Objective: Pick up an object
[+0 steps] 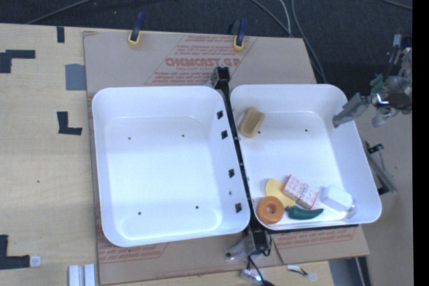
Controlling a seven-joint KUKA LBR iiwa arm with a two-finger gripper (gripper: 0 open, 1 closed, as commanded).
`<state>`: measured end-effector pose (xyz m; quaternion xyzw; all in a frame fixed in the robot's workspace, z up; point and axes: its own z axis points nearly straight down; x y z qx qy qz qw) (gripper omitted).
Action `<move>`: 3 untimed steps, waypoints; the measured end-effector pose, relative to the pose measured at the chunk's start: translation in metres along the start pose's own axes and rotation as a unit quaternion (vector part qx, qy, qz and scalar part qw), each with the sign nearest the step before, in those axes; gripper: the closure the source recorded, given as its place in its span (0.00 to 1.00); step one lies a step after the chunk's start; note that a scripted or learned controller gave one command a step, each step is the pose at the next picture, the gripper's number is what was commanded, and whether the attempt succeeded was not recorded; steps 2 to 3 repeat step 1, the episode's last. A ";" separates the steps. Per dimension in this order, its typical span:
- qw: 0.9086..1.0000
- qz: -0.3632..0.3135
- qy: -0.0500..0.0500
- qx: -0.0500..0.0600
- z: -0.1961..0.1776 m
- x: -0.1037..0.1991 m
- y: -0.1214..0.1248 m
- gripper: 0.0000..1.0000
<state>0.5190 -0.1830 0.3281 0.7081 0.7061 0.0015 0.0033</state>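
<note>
The objects to choose from all lie in the right bin [348,144]. A tan block [251,122] sits alone near the bin's upper left corner, close to the divider, its long axis tilted slightly off the divider line. The rest crowd the near edge: an orange ring [271,209] at the lower left, a yellow piece [277,189] just behind it, a red-and-white packet [301,191] touching the yellow piece, a green pepper-shaped item [305,213] lying roughly left to right along the front wall, and a white item [337,199] at the right of the cluster. The end effector [387,100] hangs outside the bin, beyond its upper right corner, over the table's [40,144] right margin; whether it is spread or pressed together I cannot tell, since it is small and cluttered in the picture, and nothing is visibly pinched in it. From there the cluster lies toward the viewer and to the left, the tan block almost straight left across the bin. The lone block looks the easier target, having free space on all sides, while the packed group risks a blocked closure. The left bin [107,164] lies farther still.
</note>
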 end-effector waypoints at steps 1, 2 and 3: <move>1.000 -0.002 0.001 0.004 -0.024 -0.018 0.100 0.00; 1.000 -0.002 0.001 0.004 -0.024 -0.018 0.100 0.00; 1.000 -0.002 0.001 0.004 -0.024 -0.018 0.100 0.00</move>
